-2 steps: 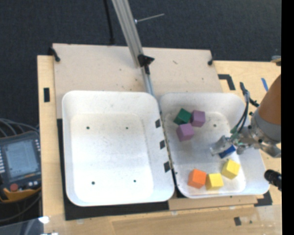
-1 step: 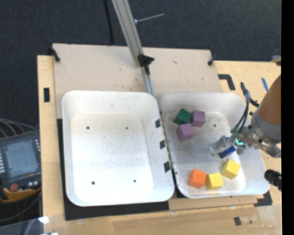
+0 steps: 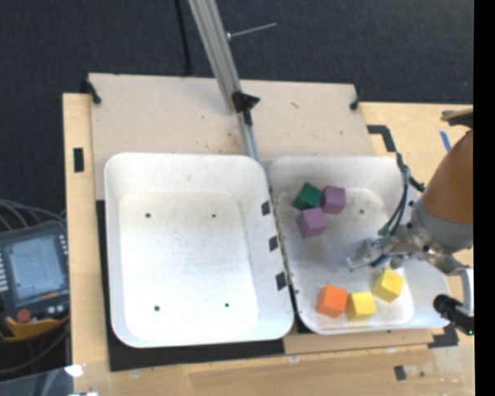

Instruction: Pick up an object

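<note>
The right bin point(image 3: 371, 172) holds several small blocks. A green block point(image 3: 308, 195) and two purple blocks point(image 3: 334, 199) point(image 3: 312, 221) cluster near its far left. An orange block point(image 3: 332, 300) and two yellow blocks point(image 3: 362, 304) point(image 3: 388, 286) lie along its near edge. My gripper point(image 3: 370, 256) hangs low over the middle of the right bin, just above and left of the upper yellow block, with no block between its fingers. The arm comes in from the right with its orange band point(image 3: 456, 184) above the wrist.
The left bin point(image 3: 190, 167) sits beside the right one. A slanted metal pole point(image 3: 219, 44) rises from the bench behind the bins. A teach pendant point(image 3: 26, 271) lies on the floor at far left.
</note>
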Tool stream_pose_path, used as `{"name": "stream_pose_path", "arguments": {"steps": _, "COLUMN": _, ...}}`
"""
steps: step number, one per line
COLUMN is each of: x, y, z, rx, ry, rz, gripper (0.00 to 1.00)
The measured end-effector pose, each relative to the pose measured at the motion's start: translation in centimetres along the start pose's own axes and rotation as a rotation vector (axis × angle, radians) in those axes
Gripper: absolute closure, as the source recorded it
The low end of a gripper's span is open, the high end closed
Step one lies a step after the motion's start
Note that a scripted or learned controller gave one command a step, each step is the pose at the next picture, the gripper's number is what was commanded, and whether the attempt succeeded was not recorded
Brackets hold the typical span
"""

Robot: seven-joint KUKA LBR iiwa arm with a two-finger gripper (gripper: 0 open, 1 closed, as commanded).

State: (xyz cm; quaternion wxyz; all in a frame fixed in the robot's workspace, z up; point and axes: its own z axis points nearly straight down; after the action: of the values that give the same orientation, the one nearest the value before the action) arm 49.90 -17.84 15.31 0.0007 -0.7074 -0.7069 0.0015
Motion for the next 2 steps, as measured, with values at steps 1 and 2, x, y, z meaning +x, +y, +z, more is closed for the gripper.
{"name": "stream_pose_path", "arguments": {"steps": 1, "x": -0.1, "y": 0.0, "z": 5.2, "rx": 0.0, "ry": 0.0, "rz": 0.0, "gripper": 0.0}}
{"name": "stream_pose_path", "arguments": {"steps": 2, "x": -0.1, "y": 0.2, "z": 3.9, "rx": -0.01, "ry": 0.0, "rz": 0.005, "gripper": 1.0}}
